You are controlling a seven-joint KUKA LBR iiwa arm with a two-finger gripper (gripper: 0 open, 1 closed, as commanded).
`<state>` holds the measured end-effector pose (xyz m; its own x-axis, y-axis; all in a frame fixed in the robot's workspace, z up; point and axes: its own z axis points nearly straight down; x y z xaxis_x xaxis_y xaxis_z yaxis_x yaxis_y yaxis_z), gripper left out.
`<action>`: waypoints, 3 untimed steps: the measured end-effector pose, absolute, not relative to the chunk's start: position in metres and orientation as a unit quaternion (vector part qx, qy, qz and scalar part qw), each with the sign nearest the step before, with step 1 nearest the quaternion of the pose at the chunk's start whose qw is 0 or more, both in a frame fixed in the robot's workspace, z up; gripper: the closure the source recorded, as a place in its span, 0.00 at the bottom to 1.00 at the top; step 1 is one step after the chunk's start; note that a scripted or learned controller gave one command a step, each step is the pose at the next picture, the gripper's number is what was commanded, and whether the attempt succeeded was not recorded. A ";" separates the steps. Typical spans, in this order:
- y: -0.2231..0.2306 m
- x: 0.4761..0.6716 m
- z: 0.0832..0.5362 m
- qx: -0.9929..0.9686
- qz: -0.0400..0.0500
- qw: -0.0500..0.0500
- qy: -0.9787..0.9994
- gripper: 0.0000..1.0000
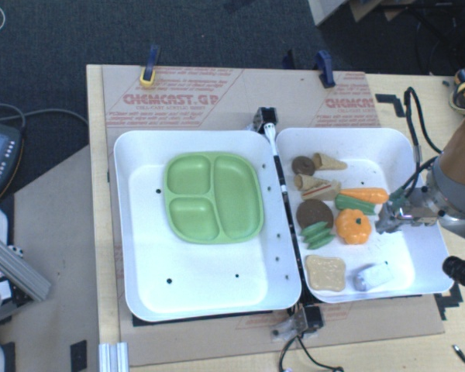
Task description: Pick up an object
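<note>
Currently approach step: gripper (pixel 387 219) is hovered just right of the orange pumpkin (pixel 353 227); jaw state cannot be told. Descent and alignment are needed next.

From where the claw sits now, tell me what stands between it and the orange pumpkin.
Nothing visible does. The claw sits just right of the pumpkin in the right bin, with bare white floor between them; the carrot lies farther back.

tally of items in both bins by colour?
Green: 3 – divided green plastic tray, green pepper-like piece, green bean pods
Orange: 2 – carrot, small pumpkin
Brown/tan: 5 – cone, dark round piece, sandwich wedge, dark brown patty, toast slice
Grey-white: 1 – pale lump
Total: 11
</note>
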<state>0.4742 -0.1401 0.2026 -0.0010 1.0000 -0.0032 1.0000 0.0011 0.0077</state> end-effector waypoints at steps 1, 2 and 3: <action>-0.140 0.475 0.226 0.707 0.001 0.003 0.707 1.00; -0.117 0.520 0.228 0.705 0.001 0.002 0.709 1.00; -0.095 0.569 0.227 0.705 0.002 0.002 0.709 1.00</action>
